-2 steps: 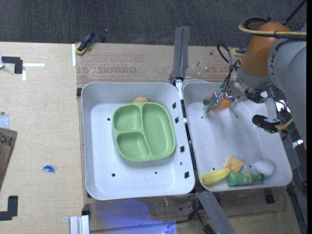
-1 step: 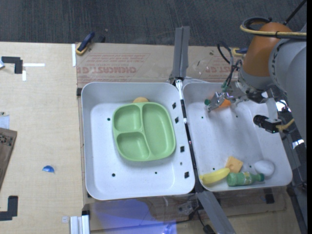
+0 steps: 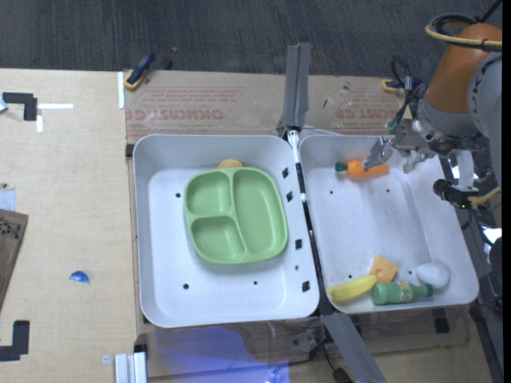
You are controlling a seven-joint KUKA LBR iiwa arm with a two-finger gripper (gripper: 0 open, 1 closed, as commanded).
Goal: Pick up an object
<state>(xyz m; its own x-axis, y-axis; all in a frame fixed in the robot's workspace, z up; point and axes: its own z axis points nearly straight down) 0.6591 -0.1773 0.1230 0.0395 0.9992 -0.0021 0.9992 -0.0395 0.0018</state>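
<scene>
While the gripper (image 3: 382, 156) sits at the right bin's (image 3: 415, 214) far edge, its fingers pinch the toy carrot's (image 3: 361, 168) right end. Carrot lies near the far wall, long axis roughly left-right, green top pointing left. Same bin, near corner: banana (image 3: 352, 290), orange wedge (image 3: 384, 269), green bottle (image 3: 399, 293) lying on its side, white egg-like object (image 3: 432, 274). Left bin (image 3: 160, 286) holds green three-compartment plate (image 3: 236, 215), small yellow-orange item (image 3: 230, 164) behind it. Cardboard (image 3: 200, 106) beyond the bins shows mirrored red print, unreadable.

Two white bins (image 3: 160, 294); one green divided plate (image 3: 236, 214); one carrot (image 3: 363, 168) at the jaws; one banana (image 3: 352, 290); one green bottle (image 3: 399, 293); one white egg (image 3: 432, 274)
</scene>
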